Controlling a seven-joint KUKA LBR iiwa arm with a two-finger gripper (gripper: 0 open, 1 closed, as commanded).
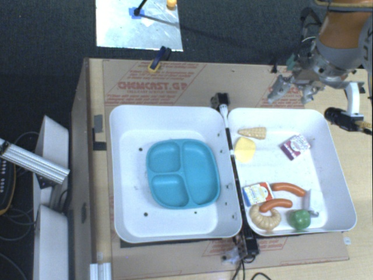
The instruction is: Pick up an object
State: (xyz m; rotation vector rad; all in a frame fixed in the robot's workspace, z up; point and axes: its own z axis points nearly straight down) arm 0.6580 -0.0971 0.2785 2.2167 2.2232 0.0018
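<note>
We see the objects all lying loose in the right bin (335,174), below and well clear of the claw (289,90). Nearest it sit a corn cob (252,133), a yellow wedge (245,150) and a maroon packet (294,146). Farther off lie two sausages (288,188) (275,204), a small red-and-blue carton (256,192), a tan ring-shaped pastry (265,218) and a green pepper (299,219).
</note>
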